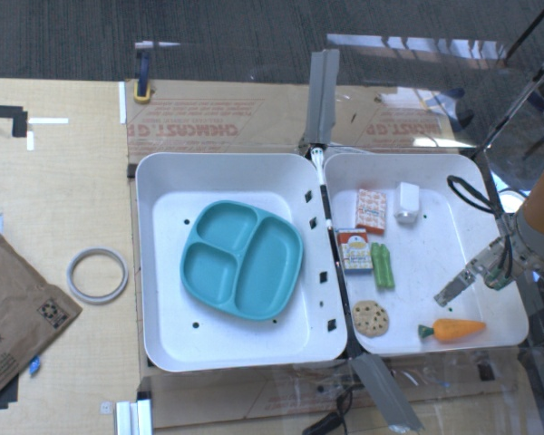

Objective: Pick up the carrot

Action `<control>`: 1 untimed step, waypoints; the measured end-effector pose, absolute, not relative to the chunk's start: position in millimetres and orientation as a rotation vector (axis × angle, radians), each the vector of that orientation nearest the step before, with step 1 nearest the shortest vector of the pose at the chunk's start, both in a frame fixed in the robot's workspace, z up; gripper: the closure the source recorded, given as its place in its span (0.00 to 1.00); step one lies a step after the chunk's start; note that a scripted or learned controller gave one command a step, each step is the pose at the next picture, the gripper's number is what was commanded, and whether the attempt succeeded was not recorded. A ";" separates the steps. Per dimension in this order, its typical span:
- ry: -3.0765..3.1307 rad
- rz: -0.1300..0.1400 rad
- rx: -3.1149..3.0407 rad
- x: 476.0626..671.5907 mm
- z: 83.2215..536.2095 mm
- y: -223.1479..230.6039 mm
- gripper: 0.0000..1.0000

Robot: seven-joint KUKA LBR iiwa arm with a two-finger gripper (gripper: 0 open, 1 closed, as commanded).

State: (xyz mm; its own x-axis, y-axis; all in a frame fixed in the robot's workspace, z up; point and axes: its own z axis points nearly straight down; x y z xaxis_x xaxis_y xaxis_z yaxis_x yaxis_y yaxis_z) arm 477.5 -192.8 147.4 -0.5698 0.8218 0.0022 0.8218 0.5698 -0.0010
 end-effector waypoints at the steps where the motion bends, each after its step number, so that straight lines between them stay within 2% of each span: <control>1: -2.953 -0.001 -1.071 478.2 131.2 -172.1 0.00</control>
